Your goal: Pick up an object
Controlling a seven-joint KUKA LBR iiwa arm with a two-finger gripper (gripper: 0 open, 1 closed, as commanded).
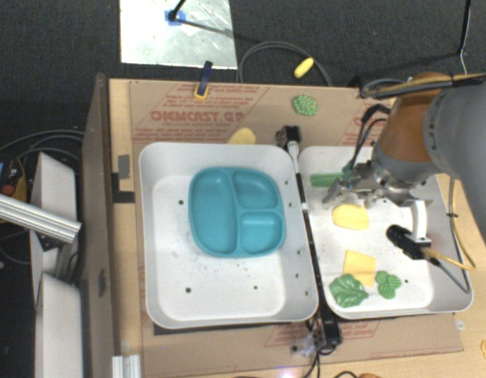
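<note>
My gripper (355, 190) hangs low over the back of the right bin (443, 286), just above a pale yellow rounded piece (350, 217). A green stick-shaped piece (324, 179) lies right beside the gripper on its left. Nearer the front of the same bin are a yellow block (359, 264), a large green leaf (349, 290) and a smaller green leaf (387, 284). Nothing can be seen held between the gripper's tips.
The left bin (160, 235) holds a blue divided plate (236, 212). On the cardboard behind the bins lie a green round piece (304, 105), a yellow piece (243, 137) and a small black part (288, 137). The arm (455, 124) covers the right bin's back right corner.
</note>
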